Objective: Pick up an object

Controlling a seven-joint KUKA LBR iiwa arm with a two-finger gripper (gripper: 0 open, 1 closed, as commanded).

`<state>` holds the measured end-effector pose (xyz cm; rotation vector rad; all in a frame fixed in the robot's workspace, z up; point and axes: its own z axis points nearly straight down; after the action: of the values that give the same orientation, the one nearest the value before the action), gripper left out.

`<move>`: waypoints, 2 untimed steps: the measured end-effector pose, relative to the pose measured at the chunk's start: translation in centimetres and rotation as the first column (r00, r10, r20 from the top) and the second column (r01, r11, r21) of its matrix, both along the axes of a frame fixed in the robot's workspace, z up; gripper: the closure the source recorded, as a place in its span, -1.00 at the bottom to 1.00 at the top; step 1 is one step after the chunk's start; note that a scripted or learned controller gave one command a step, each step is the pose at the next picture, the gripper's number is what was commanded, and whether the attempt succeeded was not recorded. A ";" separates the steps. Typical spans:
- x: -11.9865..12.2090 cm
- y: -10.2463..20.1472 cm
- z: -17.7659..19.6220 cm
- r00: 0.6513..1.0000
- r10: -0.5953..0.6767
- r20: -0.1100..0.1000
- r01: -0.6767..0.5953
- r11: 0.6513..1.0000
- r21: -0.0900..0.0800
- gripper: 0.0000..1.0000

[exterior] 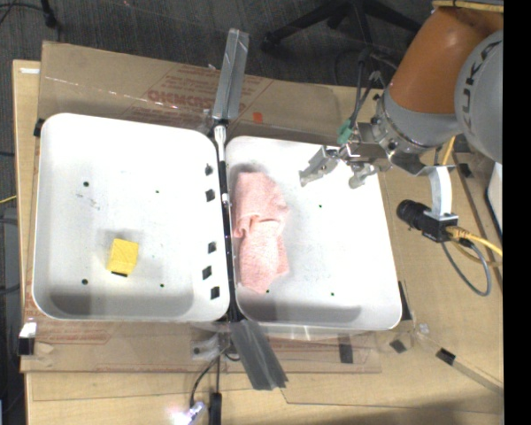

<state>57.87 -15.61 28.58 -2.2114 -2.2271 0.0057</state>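
Note:
A pink folded cloth (259,230) lies along the left side of the right bin (363,264). A small yellow block (123,256) sits in the lower left part of the left bin (71,158). My gripper (338,173) hangs over the upper right part of the right bin, to the right of and above the cloth. Its two fingers are spread apart and open, with nothing between them.
A grey metal divider bar (227,87) runs between the two bins, with black clips along the seam. Cardboard (142,82) lies under the bins. Cables run along the bench to the right of the right bin.

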 end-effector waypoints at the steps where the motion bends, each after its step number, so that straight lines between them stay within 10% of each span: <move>1: 4.1 1.3 -10.8 0.998 -0.070 -0.002 0.070 0.998 0.000 -1.00; 2: 7.2 1.2 -19.2 0.999 0.048 0.005 -0.048 0.999 0.002 -1.00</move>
<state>65.05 -14.43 9.36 -2.1593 -2.2814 -0.0021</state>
